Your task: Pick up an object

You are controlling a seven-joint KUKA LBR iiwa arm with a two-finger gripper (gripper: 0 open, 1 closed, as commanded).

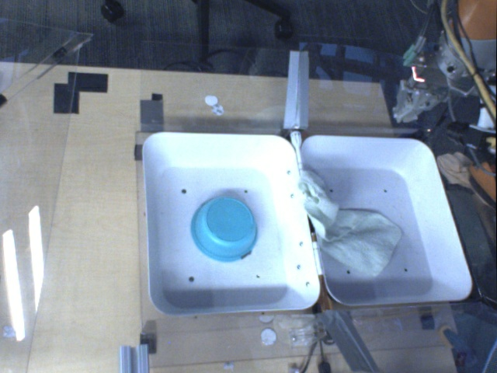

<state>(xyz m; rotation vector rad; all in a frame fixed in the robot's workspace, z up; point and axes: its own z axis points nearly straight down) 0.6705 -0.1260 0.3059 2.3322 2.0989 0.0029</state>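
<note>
Now I see my gripper (415, 92) parked at upper right, its state I cannot tell, while the blue bowl (224, 228) sits upside-down in the left bin (155, 208), so no rim to catch.

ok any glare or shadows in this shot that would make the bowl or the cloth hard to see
In the camera view, bright glare streaks sit on the clear sheet at far left, away from both bins; the blue bowl is evenly lit with a soft shadow at its lower right edge; the grey cloth has low contrast against the right bin; the gripper area is dim and cluttered.
</note>
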